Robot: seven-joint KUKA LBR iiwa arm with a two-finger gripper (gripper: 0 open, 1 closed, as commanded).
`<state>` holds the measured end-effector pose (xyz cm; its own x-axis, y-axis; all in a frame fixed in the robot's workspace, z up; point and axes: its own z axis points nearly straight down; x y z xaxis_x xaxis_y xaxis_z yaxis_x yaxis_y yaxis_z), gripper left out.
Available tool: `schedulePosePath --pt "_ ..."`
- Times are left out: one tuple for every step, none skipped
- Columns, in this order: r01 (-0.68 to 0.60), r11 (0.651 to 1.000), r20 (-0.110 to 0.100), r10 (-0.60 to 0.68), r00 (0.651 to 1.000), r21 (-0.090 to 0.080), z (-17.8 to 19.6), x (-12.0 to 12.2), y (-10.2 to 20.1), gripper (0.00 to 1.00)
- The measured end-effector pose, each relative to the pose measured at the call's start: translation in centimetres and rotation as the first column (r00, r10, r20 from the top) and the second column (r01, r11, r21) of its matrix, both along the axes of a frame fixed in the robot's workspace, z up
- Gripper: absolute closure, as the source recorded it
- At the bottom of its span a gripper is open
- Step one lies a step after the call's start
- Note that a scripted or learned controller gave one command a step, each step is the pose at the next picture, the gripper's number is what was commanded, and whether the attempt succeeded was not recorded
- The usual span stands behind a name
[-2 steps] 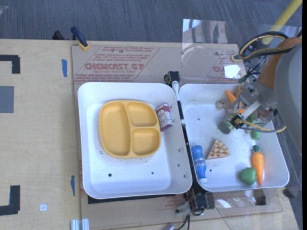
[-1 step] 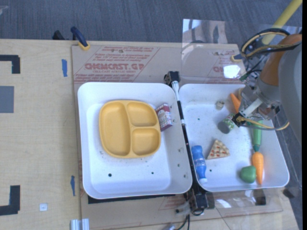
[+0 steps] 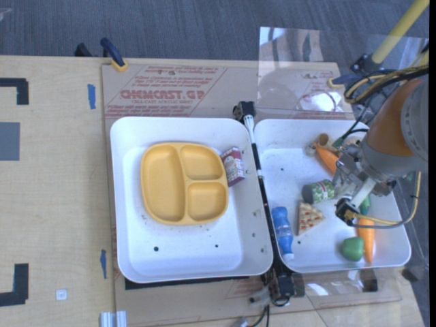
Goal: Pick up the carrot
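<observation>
Jaws first: from this angle I cannot tell whether they are wide or narrow, because the wrist of the arm [image 3: 394, 131] covers them over the right bin [image 3: 402, 254], towards its right edge.

I see two orange pieces there. The far carrot [image 3: 328, 159] lies tilted near the bin's far edge, just beside the wrist on its left. The near carrot [image 3: 367, 240] lies by the near right corner, pointing towards the near edge, with a green fruit [image 3: 351, 248] touching its left side.

Crowding the middle of that bin are a green can [image 3: 318, 191] on its side, a pizza slice [image 3: 310, 218] just nearer than it, and a blue bottle [image 3: 282, 231] lying along the left wall. The can sits between the far carrot and the pizza slice, close to the wrist.

The left bin [image 3: 178, 264] holds a yellow divided plate [image 3: 182, 182] and a small red can [image 3: 234, 165] touching the plate's far right corner.

Both bins rest on a cardboard sheet [image 3: 163, 90] with red print, on a pale wooden table [image 3: 54, 203] marked with black corners and blue tape. A blue clamp [image 3: 113, 52] grips the table's far edge, and grey carpet [image 3: 170, 12] lies beyond it.
</observation>
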<state>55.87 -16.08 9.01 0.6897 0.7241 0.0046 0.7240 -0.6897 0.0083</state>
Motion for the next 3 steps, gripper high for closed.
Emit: schedulePosePath --pt "-0.38 0.925 0.002 0.38 0.925 -0.006 0.1 -5.1 4.3 1.0" --pt "-0.53 0.848 0.007 0.53 0.848 -0.005 0.0 -6.7 -5.1 1.0" --pt "-0.683 0.73 -0.006 0.683 0.73 0.0 5.4 -7.8 1.6 1.0"
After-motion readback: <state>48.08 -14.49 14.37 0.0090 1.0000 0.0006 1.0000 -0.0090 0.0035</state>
